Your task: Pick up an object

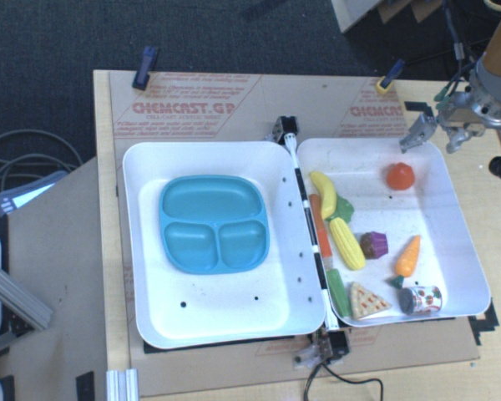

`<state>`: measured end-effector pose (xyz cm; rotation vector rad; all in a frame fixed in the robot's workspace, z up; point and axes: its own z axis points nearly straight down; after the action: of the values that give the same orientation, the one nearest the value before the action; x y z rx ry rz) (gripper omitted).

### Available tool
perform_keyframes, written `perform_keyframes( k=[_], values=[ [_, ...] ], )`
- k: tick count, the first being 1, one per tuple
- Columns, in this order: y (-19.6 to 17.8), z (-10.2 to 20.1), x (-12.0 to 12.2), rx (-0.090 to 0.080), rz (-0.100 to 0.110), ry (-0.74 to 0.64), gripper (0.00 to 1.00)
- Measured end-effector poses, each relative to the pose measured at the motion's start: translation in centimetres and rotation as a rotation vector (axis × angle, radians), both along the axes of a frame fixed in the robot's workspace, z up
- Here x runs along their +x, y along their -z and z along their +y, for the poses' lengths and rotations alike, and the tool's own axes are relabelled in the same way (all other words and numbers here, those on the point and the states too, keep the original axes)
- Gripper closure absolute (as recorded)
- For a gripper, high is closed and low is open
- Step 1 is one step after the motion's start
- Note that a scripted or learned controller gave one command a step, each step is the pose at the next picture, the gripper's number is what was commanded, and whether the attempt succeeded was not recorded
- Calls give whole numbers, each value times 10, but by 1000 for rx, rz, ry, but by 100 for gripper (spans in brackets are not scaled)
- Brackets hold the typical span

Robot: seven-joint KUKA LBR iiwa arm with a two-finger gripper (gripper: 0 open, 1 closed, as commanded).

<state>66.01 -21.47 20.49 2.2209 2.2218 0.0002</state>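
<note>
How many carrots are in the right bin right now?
2. One carrot lies toward the right side of the right bin, below the tomato. A longer carrot lies along the bin's left wall, partly tucked behind the banana and corn.

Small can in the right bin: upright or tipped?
Tipped. The can lies on its side in the right bin, its printed side facing up.

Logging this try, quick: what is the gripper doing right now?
Gripper: open, holding nothing, hanging above the far rim of the right bin, near the tomato.
</note>
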Motion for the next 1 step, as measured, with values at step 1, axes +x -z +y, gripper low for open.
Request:
perform_keyframes(
  k=[1],
  values=[
    [108,-1,-7,4,3,-1,0]
  ],
)
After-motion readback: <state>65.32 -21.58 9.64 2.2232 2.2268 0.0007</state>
